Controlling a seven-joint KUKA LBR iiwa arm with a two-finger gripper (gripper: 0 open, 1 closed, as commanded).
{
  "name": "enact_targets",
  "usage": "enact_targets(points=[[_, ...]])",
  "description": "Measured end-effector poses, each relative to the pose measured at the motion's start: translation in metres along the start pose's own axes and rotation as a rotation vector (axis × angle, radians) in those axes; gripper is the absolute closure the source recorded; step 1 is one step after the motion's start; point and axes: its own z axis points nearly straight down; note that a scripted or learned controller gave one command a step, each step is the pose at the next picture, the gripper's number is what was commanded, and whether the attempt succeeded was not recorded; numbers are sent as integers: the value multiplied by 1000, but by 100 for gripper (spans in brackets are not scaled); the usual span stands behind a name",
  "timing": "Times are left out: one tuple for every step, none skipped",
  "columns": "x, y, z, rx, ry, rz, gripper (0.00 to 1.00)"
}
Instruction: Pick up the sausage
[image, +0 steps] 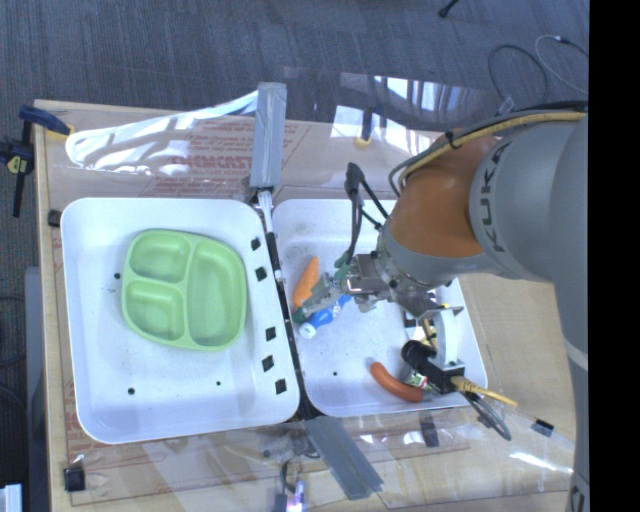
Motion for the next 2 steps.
enact_targets(points=[[-120,-36,-5,-3,-2,135,0],[-94,8,-11,-5,-2,-100,0]])
